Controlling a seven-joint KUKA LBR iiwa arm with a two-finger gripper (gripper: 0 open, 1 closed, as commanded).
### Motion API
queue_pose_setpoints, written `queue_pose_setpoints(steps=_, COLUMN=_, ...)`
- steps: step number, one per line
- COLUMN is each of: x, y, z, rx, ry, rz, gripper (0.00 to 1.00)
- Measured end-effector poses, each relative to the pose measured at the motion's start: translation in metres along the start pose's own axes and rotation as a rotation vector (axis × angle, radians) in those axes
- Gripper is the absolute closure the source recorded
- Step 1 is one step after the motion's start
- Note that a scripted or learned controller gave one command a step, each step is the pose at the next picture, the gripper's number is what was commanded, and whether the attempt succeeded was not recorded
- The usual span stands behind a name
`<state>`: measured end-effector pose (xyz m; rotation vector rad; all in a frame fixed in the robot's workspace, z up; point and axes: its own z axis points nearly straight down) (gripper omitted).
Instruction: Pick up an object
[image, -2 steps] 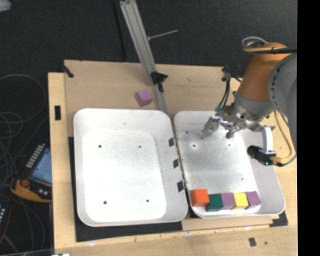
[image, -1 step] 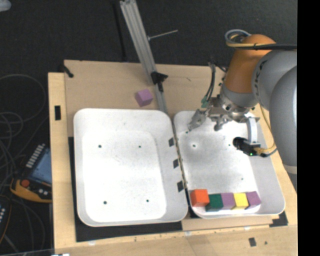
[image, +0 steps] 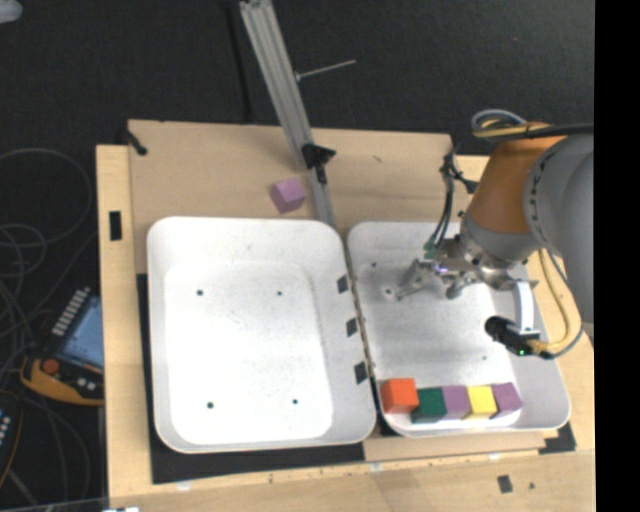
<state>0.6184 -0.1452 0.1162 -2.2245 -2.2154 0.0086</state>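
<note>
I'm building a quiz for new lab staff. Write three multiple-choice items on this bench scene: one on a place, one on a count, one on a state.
1. Where does the lone small purple cube lie?
A. in the left bin
B. on the tan bench board behind the bins
C. in the right bin

2. How many small blocks line the right shallow white bin's near edge?
A. three
B. five
C. seven

3. The orange block is
A. resting in the bin
B. clamped by the gripper
C. stacked on another block

Key: 1 B, it sits outside both bins; 2 B, orange, green, purple, yellow, purple; 3 A, the gripper hovers apart from it.
</note>
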Motion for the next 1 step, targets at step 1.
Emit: queue_pose_setpoints(steps=1, x=-0.0376, y=-0.1088, z=0.0190, rx=-0.007, ry=0.000, rz=0.001, gripper=0.00)
